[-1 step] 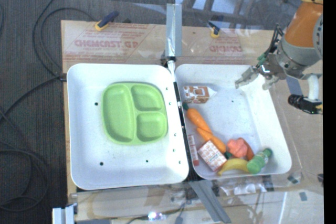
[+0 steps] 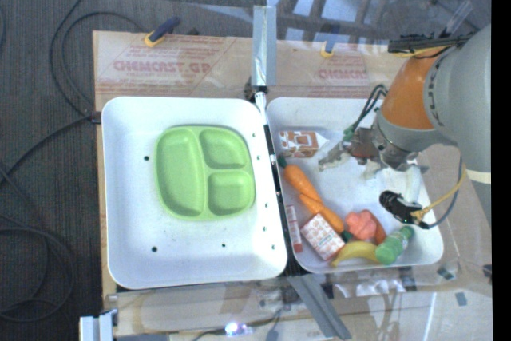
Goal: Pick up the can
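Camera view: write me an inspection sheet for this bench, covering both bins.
Surface: left white bin and right white bin side by side on the bench.
Job's things: no sure can; a brown-and-white labelled item in the right bin's far left corner may be it.
Clutter: green divided plate in the left bin; carrot, red-and-white box, banana and red fruit in the right bin.
Grippers: claw over the right bin, right of the labelled item.
Cables: yellow cable by the arm; black cables on the floor.
Surroundings: grey carpet.
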`<state>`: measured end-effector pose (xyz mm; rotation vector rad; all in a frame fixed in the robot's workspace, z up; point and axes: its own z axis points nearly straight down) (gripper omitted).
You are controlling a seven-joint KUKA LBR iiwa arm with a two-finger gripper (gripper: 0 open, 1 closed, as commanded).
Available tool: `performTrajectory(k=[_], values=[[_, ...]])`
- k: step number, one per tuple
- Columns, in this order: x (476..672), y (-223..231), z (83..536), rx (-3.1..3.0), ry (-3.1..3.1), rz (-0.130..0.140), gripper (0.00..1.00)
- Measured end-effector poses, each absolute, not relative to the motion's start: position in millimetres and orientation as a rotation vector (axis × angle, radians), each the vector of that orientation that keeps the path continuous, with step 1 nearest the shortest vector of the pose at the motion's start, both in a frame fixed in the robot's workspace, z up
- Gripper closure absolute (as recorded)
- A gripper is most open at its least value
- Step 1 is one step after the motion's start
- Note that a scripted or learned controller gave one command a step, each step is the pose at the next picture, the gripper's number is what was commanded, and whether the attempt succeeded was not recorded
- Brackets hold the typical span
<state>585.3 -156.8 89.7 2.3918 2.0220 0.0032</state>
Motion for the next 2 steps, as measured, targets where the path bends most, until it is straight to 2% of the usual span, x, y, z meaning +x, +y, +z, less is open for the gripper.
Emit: performTrajectory(k=[1, 2], values=[[577.8, -188, 90, 2.298, 2.128, 0.008, 0.00], [505.3, -184, 90, 2.267, 2.158, 0.008, 0.00]])
